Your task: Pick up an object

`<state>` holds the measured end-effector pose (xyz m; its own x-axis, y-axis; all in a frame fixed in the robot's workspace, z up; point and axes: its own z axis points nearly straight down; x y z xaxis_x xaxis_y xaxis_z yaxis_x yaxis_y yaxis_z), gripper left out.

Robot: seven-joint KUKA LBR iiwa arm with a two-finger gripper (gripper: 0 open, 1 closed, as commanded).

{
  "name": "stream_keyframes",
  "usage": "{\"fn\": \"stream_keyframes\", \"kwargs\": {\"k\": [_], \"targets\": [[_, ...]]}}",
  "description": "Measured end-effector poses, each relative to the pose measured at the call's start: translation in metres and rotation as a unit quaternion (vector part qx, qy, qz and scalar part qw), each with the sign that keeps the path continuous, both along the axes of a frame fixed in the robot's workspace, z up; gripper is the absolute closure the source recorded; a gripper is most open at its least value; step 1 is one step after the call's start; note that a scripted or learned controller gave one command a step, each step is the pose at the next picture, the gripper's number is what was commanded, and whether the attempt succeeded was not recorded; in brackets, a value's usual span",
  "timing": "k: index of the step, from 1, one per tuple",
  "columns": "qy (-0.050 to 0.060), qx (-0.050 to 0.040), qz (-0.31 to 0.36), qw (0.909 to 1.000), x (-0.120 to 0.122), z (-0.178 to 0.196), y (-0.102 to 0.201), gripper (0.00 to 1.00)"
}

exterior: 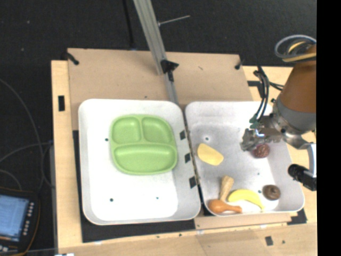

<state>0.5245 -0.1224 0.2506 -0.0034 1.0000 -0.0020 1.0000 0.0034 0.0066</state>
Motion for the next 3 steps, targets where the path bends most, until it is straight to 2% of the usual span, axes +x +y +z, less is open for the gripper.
{"fn": "stream_keyframes", "kwargs": {"k": [1,3], "targets": [[0.0,0.0,0.0,1.0,0.001,0.044,-0.001,1.0],[0.003,0.001,0.001,1.0,0.034,0.037,0.099,1.0]]}}
